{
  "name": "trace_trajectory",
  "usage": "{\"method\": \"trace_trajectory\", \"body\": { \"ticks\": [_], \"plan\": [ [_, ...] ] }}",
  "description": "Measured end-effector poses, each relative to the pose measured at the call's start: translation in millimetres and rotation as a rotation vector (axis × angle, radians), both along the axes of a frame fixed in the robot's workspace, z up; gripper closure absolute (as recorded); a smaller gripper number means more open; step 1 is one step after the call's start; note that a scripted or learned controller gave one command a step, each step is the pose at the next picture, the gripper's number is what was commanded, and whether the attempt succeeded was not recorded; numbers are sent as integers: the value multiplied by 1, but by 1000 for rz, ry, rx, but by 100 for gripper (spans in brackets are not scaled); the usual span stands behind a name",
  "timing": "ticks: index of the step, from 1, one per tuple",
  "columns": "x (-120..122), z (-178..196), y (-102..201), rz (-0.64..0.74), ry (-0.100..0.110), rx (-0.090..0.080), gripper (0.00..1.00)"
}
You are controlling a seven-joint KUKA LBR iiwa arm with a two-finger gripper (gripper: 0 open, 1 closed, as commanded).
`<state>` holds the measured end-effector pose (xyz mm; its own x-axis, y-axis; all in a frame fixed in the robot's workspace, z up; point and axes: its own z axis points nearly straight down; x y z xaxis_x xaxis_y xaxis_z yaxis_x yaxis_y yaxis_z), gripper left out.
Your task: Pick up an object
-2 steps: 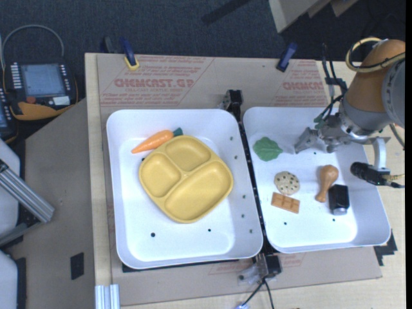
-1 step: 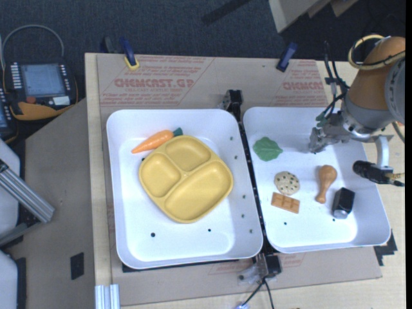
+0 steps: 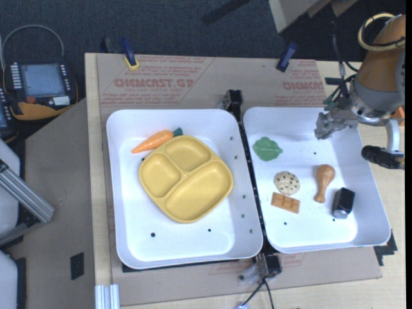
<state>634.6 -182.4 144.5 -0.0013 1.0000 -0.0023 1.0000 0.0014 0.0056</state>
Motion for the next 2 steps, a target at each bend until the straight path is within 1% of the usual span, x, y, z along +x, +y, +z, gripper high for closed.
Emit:
{"method": "trace_trajectory", "body": {
  "ticks": [2],
  "plan": [
    [3, 93, -3, 0, -1, 0, 100]
  ]
}}
